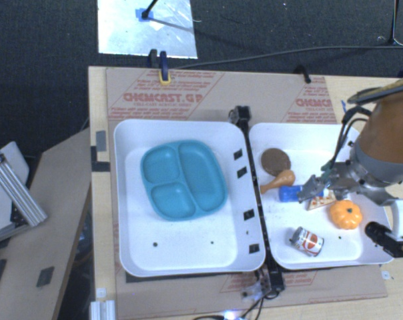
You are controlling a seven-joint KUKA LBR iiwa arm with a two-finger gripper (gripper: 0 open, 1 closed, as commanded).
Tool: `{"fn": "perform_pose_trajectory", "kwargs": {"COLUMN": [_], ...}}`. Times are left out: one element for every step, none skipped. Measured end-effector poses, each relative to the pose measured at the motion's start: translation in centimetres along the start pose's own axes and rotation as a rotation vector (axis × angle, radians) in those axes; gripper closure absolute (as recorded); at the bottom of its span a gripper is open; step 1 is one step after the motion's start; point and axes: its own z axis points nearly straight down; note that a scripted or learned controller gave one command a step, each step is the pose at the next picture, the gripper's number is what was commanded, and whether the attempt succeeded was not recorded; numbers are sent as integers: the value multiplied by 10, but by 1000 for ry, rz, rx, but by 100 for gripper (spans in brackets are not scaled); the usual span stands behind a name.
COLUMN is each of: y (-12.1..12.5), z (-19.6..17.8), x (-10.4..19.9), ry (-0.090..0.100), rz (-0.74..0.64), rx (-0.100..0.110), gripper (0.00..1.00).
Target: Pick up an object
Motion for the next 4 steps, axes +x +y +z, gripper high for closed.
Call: {"fn": "perform_pose_trajectory", "kwargs": {"y": [2,2,9,10], "z": [-5,38,97,124], "x": [0,5,10,11], "ry": [-2,0,0,0], "rz": [-2,-1,0,0], "rx": [-10,-5,-5,-7], "gripper": [0,0,0,0]}}
